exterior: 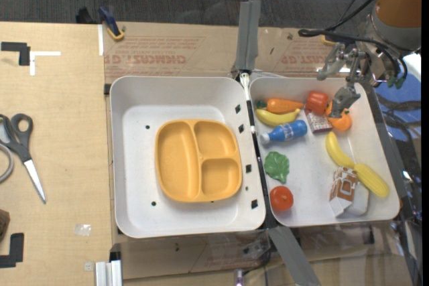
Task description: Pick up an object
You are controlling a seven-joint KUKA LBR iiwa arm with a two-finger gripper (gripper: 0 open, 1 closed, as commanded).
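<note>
**Entry: hand over the right bin, upper corner, nothing yet picked**

My hand point(347, 98) hangs at the far right corner of the right bin point(315, 214), reaching in from the right. Whether it is open or closed I cannot tell from this angle; nothing visibly sits in its grip.

Nearest items, outward:
- Orange fruit point(341, 121): directly under my hand, touching or just below it. Round, no long axis. I judge it the likeliest pick.
- Red pepper point(318, 102): just beside my hand, toward the left bin.
- Small packet point(318, 123): below the pepper.
- Carrot point(284, 104) and banana point(276, 117): further left, both lying crosswise.
- Blue bottle point(284, 132): long axis slanted, cap toward the divider.
- Second banana point(338, 150), corn cob point(372, 179), carton point(345, 187): toward the near edge.
- Green leaf point(277, 166), tomato point(281, 198): near left corner, well apart from my hand.

Left bin point(127, 164): holds a yellow divided plate point(198, 160).

Bench point(53, 144): scissors point(24, 151) at far left.
</note>
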